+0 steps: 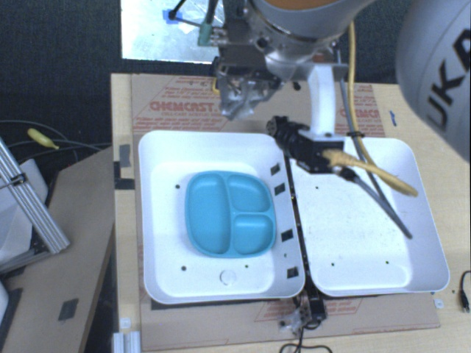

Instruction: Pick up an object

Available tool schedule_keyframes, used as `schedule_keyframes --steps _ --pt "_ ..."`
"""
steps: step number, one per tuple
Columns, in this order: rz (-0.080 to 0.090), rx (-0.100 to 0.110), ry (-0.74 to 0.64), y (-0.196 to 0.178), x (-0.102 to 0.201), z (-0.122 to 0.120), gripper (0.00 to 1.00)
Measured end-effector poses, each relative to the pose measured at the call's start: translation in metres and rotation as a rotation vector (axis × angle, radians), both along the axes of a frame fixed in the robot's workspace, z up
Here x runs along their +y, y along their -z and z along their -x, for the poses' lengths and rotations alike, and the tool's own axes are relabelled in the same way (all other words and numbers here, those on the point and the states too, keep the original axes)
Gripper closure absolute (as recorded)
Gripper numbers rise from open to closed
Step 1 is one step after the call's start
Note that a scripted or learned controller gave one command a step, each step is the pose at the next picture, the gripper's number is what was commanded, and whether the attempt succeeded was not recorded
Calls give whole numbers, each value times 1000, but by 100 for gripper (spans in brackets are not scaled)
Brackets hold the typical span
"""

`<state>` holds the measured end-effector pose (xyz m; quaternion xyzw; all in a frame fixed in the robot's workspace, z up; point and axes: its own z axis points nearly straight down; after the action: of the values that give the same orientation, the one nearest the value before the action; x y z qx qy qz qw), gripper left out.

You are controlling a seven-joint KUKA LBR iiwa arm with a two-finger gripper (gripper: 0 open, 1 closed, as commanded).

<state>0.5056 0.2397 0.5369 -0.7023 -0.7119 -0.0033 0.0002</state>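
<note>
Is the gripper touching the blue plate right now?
Apart. The camera view shows the gripper up over the cardboard behind the left bin, while the blue plate lies flat in that bin with bare white floor between them.

robotics lab: grey kuka arm (434,57) at upper right, two shallow white plastic bins (165,271) on printed cardboard (176,103).

1. "CHEMCAST" in red print on the brown cardboard sheet (176,101) under the bins, left of the wrist.
2. Large dark letters "UK", cut off by the frame, on the grey arm (441,79) at right.
</note>
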Motion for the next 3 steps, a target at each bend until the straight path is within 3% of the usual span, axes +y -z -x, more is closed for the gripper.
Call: schedule_keyframes --steps 1,2,3 --pt "4 5 8 9 -12 17 100" --pt "6 1 20 8 -79 -34 100" --pt "4 5 7 18 -56 22 100"
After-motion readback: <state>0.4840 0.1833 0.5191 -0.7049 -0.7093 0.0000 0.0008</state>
